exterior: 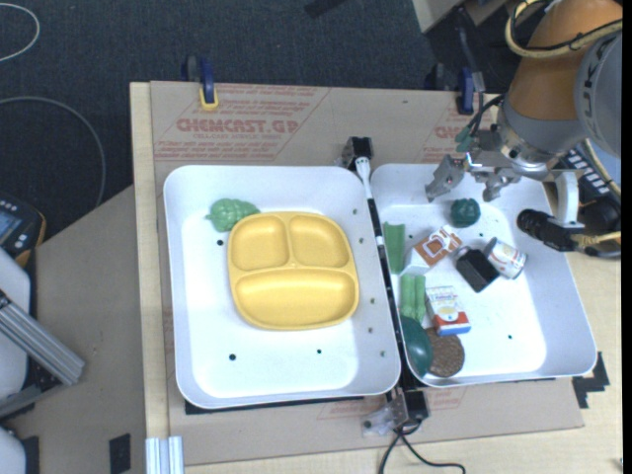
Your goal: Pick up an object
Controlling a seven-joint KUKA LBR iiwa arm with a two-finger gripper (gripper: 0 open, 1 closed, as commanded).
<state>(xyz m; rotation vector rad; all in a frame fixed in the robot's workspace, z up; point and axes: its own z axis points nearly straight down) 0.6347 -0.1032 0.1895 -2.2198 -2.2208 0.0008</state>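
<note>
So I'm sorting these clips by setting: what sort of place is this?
Probably a robotics lab test bench: a grey-and-orange robot arm reaches over two white bins clamped on a board, holding small toys and a yellow divided plate.

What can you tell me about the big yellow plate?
The yellow plate is a divided tray that looks like smooth plastic, with rounded corners. It has three sections: two small ones at the far side and one wide one at the near side, with nothing in them. It lies flat, slightly turned, in the left white bin, toward its middle. A bumpy green toy sits right at its far left corner, about touching its rim.
</note>
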